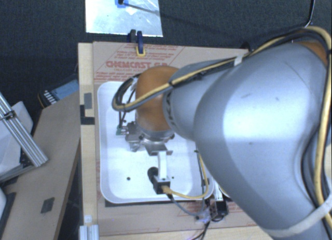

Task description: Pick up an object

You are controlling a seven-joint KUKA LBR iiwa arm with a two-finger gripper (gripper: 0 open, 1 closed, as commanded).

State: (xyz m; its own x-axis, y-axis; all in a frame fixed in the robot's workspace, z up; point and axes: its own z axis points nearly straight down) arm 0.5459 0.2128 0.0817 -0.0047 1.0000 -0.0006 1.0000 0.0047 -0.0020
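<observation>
- Object: hidden from us, perhaps beneath the gripper [149,146], where the arm [249,104] covers the white bin [122,187].
- The gripper's opening and load we cannot tell.
- We judge the lift not yet done.

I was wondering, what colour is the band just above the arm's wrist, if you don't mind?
The band is orange, clearest in the camera view.

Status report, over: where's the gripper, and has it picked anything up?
Gripper down over the white bin. Hold on any object: cannot tell. Grey arm covers much of the bin.
</observation>
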